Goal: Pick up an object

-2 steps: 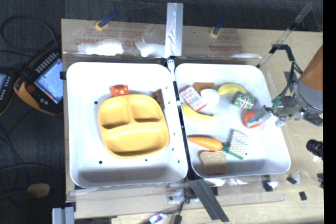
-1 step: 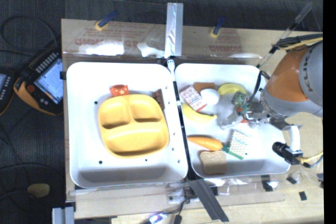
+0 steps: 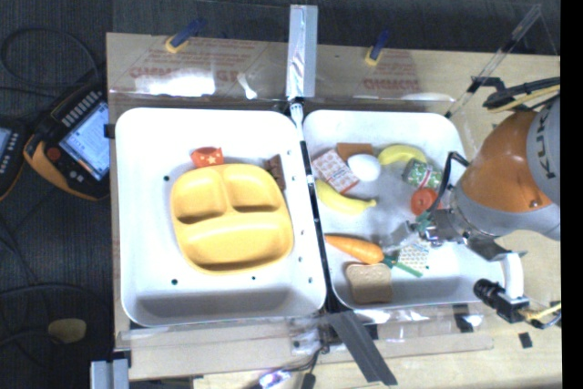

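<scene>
The arm's hand (image 3: 421,232) hangs low in the right bin (image 3: 435,125), near its right wall, just beside a carrot (image 3: 355,247) and a slice of bread (image 3: 368,281); whether it is clenched or released I cannot tell. Nothing shows as grasped. The candidates crowd the bin: a banana (image 3: 344,196), a white egg (image 3: 364,167), a red tomato-like piece (image 3: 422,199). To do this well, I would settle on one isolated item (the carrot looks free on both sides), straddle its narrow width, descend squarely and close before lifting.
</scene>
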`<state>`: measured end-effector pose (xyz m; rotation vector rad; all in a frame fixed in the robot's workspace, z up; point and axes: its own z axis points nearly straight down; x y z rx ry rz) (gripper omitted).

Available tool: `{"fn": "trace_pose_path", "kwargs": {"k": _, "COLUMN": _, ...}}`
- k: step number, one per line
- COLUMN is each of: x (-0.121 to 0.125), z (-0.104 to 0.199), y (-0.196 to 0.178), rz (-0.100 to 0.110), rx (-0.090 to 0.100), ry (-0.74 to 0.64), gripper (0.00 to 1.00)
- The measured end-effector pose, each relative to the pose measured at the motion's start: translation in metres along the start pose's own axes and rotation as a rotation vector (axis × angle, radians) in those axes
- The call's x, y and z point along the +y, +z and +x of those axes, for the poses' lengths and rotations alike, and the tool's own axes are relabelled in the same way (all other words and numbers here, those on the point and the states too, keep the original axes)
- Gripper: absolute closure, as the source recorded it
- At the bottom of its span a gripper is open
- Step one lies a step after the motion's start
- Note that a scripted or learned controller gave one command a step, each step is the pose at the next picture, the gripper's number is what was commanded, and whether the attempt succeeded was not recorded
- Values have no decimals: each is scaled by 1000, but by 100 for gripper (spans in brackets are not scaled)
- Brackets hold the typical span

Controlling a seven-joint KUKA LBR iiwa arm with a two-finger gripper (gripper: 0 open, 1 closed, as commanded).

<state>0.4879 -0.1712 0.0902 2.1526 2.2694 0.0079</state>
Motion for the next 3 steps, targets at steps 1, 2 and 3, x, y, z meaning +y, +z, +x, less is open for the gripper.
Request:
{"fn": "trace_pose_path", "kwargs": {"k": 1, "x": 13, "z": 5, "y": 0, "rz": 3, "rx": -3, "ry": -192, "gripper": 0}}
{"fn": "trace_pose_path", "kwargs": {"k": 2, "x": 15, "z": 6, "y": -9, "rz": -1, "rx": -1, "ry": -194, "gripper": 100}}
{"fn": "trace_pose_path", "kwargs": {"k": 3, "x": 3, "z": 71, "y": -187, "rz": 14, "rx": 5, "ry": -110, "gripper": 100}}
